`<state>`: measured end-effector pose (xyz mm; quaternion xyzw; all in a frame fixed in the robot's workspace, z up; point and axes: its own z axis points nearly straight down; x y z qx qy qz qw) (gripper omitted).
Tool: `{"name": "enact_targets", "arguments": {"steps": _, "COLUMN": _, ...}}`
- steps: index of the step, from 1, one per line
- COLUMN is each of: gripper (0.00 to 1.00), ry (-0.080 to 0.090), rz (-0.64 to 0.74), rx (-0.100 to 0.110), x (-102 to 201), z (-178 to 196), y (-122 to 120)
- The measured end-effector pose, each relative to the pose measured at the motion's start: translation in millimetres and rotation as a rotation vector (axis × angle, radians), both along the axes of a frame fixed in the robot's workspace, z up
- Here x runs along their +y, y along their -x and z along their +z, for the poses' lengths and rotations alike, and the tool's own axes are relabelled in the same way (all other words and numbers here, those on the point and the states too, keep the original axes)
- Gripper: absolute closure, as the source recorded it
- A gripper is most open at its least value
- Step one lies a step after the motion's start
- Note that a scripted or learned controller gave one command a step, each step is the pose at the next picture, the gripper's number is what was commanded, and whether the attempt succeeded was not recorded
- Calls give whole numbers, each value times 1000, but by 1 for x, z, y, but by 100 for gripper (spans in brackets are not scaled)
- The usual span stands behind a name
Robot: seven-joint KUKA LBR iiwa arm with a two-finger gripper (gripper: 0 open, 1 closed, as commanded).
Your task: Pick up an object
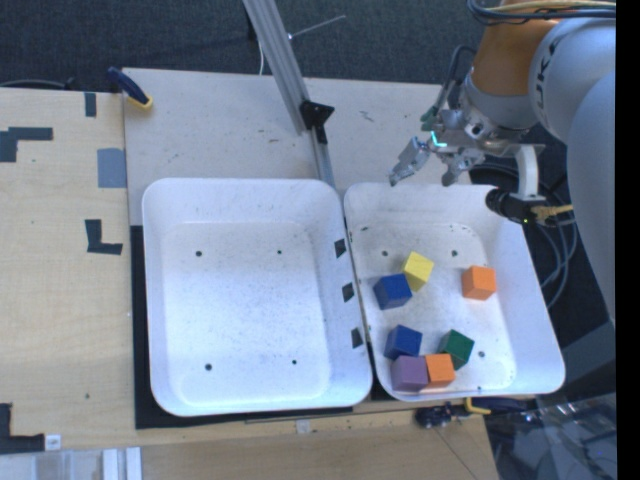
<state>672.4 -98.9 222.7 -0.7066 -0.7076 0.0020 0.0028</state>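
we look down on 2 white bins side by side on the bench. the right bin carries 7 small blocks; the left bin sits just beside it, their rims meeting along the middle.

the arm comes in from the right, its orange band up near the top edge. the gripper hangs above the far rim of the right bin, over its back left corner. its 2 fingers stand spread apart with nothing between them, so we read it as open and not gripping anything.

the blocks lie well apart from the gripper. a yellow block touches a blue block near the middle of the bin. an orange block sits alone toward the right wall. nearer the front rim, a second blue block and a green block sit just behind a purple block and a second orange block, which touch each other.

a grey metal bar slants across the bench behind the bins.
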Motion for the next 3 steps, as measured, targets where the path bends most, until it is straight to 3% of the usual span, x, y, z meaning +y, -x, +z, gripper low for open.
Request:
{"name": "enact_targets", "arguments": {"steps": 1, "gripper": 0, "ry": 2, "rz": 1, "rx": -5, "x": 0, "z": 3, "y": -1}}
{"name": "enact_targets", "arguments": {"steps": 3, "gripper": 0, "ry": 2, "rz": 0, "rx": 2, "x": -5, "z": -120, "y": 7}}
